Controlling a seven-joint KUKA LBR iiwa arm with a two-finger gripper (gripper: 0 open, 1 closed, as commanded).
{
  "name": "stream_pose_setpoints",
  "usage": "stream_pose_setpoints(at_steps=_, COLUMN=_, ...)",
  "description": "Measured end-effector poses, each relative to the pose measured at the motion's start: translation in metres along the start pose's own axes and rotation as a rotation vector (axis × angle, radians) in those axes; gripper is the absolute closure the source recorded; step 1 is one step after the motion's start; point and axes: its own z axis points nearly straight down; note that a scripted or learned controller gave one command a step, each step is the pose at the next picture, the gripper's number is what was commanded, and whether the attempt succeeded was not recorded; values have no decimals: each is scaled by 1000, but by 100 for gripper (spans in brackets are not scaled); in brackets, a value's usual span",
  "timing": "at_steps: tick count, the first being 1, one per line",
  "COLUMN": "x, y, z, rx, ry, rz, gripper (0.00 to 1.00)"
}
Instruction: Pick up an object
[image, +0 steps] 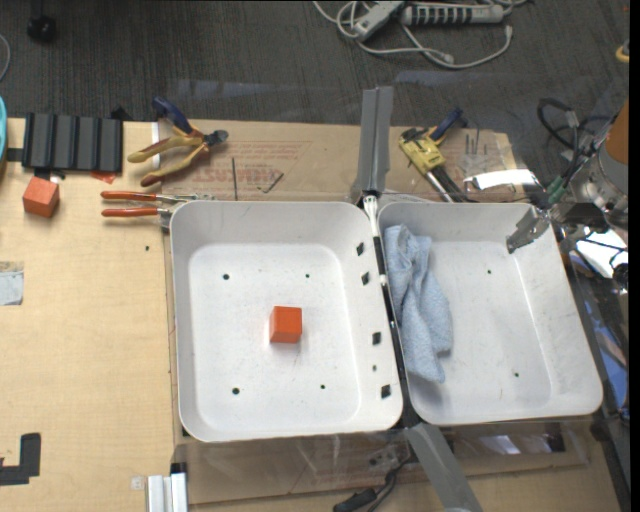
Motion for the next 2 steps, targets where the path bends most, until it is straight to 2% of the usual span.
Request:
stream_pose_setpoints(at_steps=1, x=-11, y=-17, z=82, rx=-1, ry=0, rz=-364, gripper=0)
stream_pose_setpoints(at_steps=2, x=-12, y=-16, z=74, rx=-3, ry=1, rz=-359, gripper=100)
